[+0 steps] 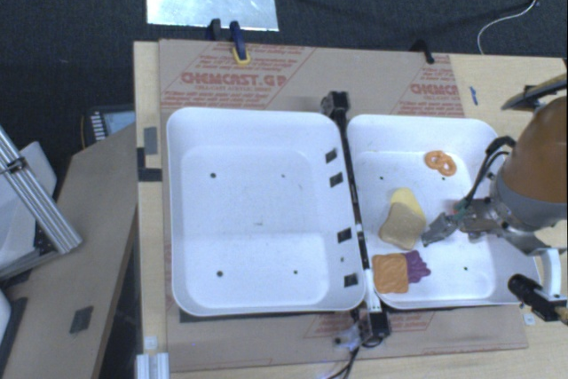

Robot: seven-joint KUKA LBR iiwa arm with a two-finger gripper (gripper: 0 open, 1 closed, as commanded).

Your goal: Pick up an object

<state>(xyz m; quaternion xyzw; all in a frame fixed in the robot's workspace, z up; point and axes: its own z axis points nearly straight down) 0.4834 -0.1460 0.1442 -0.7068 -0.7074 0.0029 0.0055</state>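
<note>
On the right side of the frame, the grey arm with the orange band (541, 157) reaches in low over the right-hand shallow white bin (470, 288). Its two-finger gripper (441, 228) points left, toward the middle of that bin. The dark tips look a little apart, with nothing between them, so it holds no thing.

Just beside those tips, to the left, lies a pale yellow soft block like a sponge (403, 218). It looks like the thing the arm is going for, because the tips point straight at it. It sits tilted, near the bin's left wall.

Below it, in the lower left corner of that bin, lie a flat orange square piece (390, 272) and a small purple bumpy toy (416, 266) — the two are touching. Near the top of the bin, well apart from the rest, sits a small orange pretzel-shaped ring (439, 161).

The left-hand shallow white bin (257, 209) fills the middle of the frame. A dark strip with clips (348, 191) runs between the two bins.

What could get in the way? The yellow block is close to the bin wall, so one finger may not find room on the far side. The orange square and purple toy are near too — a push could slide the block onto them.
</note>
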